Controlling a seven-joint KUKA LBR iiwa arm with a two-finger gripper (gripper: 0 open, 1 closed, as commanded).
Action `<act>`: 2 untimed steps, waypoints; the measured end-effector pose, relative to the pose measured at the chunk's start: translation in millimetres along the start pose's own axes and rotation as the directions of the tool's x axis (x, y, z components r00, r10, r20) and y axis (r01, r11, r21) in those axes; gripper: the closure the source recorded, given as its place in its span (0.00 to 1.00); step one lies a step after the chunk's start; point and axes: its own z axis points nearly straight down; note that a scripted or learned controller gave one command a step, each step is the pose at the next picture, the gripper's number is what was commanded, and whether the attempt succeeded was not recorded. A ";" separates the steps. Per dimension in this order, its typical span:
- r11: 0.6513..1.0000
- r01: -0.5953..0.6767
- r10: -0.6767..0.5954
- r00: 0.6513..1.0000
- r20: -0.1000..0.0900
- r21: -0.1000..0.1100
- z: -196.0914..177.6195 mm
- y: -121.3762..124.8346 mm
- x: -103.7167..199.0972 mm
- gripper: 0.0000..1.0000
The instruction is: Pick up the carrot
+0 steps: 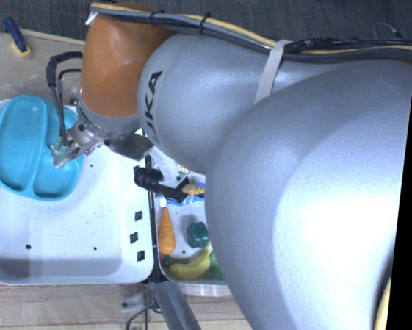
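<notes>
The carrot (166, 233) lies orange and lengthwise in the right bin (178, 283), close to that bin's left wall. My gripper (62, 153) is far from it, down in the left bin (55, 254) at the right edge of a blue dish (23, 147). Its fingertips look close together near the dish's rim, with nothing visible between them. The big grey arm covers most of the right bin.
A yellow banana (189, 265) and a dark green object (198, 234) lie beside the carrot. A black-handled tool (158, 183) rests across the divide between the bins. The blue dish fills the left bin's upper part; its lower floor is bare white.
</notes>
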 end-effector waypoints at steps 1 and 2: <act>0.958 0.286 -0.286 0.958 0.000 -0.002 9.3 -26.0 30.1 1.00; 0.963 0.269 -0.269 0.963 0.001 -0.003 99.2 -7.0 32.1 1.00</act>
